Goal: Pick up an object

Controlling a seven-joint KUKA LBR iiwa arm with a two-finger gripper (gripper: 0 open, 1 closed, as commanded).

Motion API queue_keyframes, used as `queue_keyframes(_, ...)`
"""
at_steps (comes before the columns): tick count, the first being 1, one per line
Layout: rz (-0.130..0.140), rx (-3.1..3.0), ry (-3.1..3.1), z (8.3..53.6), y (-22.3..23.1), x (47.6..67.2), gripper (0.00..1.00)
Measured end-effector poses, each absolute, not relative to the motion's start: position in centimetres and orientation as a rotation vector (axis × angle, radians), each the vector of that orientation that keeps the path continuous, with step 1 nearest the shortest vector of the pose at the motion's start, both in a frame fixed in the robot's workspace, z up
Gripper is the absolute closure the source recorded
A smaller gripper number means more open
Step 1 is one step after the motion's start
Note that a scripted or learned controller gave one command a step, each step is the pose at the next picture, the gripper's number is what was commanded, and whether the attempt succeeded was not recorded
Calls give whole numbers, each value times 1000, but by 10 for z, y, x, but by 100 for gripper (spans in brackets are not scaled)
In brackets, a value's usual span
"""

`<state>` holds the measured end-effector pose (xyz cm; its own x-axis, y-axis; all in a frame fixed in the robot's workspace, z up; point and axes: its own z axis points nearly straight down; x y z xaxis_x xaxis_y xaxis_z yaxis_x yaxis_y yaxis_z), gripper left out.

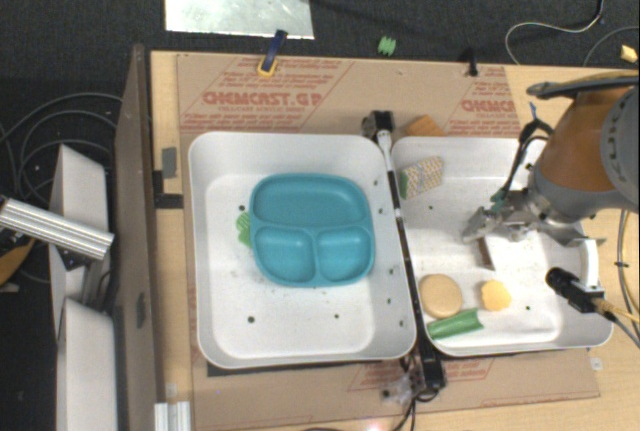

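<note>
My gripper (486, 231) hangs low over the middle of the right bin (520, 334), reaching in from the right, above the bin's white floor. A round tan biscuit-like piece (441, 295) lies toward the near side, with a small yellow piece (495, 295) to its right. A green stick-shaped piece (455, 323) lies just in front of them. A green and beige mesh pad (420, 177) rests in the far left corner of this bin. None of these touches the gripper.
The left bin (220, 319) holds a teal divided plate (311, 228) with a bit of green (242, 225) at its left edge. An orange block (424, 126) sits on the cardboard behind the bins. The arm's grey and orange body (590, 159) covers the right bin's far right side.
</note>
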<state>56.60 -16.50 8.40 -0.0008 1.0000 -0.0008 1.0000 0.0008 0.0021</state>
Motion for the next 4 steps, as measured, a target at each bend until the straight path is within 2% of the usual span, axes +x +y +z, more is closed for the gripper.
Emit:
queue_keyframes(1, 5, 2217, 2220, 95, -165, 567, 100)
queue_keyframes(2, 6, 2218, 2215, 199, -176, 527, 100)
queue_keyframes(3, 11, 2203, 2228, 224, -122, 601, 100)
queue_keyframes(4, 6, 2210, 2230, 252, -76, 601, 100)
